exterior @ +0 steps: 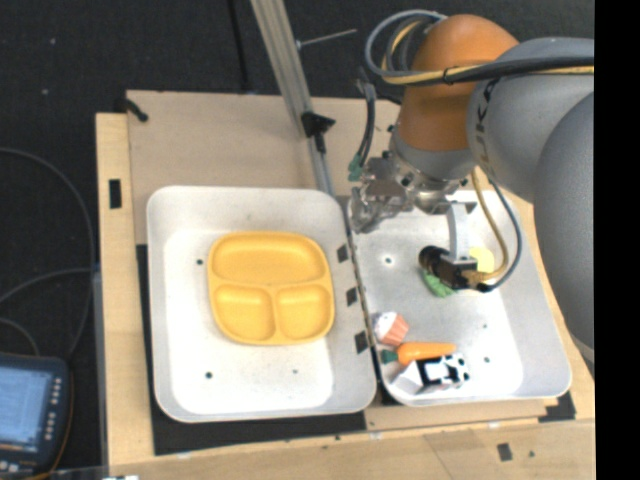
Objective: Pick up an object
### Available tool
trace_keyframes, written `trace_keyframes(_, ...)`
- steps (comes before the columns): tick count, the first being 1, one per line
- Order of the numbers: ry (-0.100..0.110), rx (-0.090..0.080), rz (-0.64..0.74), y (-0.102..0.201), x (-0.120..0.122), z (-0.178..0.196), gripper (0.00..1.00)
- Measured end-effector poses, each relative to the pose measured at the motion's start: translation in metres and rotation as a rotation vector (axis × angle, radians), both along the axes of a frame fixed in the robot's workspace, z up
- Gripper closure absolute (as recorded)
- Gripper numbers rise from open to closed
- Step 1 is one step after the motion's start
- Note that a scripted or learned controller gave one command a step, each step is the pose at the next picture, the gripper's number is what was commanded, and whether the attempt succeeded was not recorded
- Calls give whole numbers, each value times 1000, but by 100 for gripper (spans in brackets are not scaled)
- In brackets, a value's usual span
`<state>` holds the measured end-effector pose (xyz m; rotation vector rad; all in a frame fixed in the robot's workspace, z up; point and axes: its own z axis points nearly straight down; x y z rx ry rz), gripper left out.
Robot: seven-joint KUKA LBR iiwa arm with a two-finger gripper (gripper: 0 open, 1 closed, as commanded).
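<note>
- Loose objs all lay in the right bin: small green item about mid-bin; orange-and-white piece, orange carrot-shaped piece & black-and-white box bunched at its near-left corner.
- Gripper sat over that bin's far-left corner, just beside the wall shared w/ the left bin.
- Green item was near the gripper, off toward the near-right, not touching it. The other three were well apart from it, down by the near edge.
- Couldn't tell how far open the gripper was, or whether it had hold of anything: tip too small & cluttered to read.
- Carrot-shaped piece lay crosswise, just above the box, touching or nearly so. Orange-and-white piece sat just beside its left end.
- Arm, grey w/ orange band, reached in from the right above the right bin.
- Left bin held a yellow plate, lying flat, approx centred.
- Both bins were shallow & white, side by side on a pale tan bench; dark floor all round.
- Metal rail slanted down from the top edge to the gap btwn bins.
- Small screen sat at lower left, off the bench.
- Count: 2 bins; 1 plate w/ 3 compartments; 4 small objs in the right bin (1 green, 1 orange-and-white, 1 orange, 1 black-and-white).
</note>
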<state>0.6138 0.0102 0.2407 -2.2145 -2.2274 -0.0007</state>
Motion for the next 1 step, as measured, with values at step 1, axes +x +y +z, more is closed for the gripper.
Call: trace_keyframes(1, -1, 1, 2, 50, -1, 7, 100)
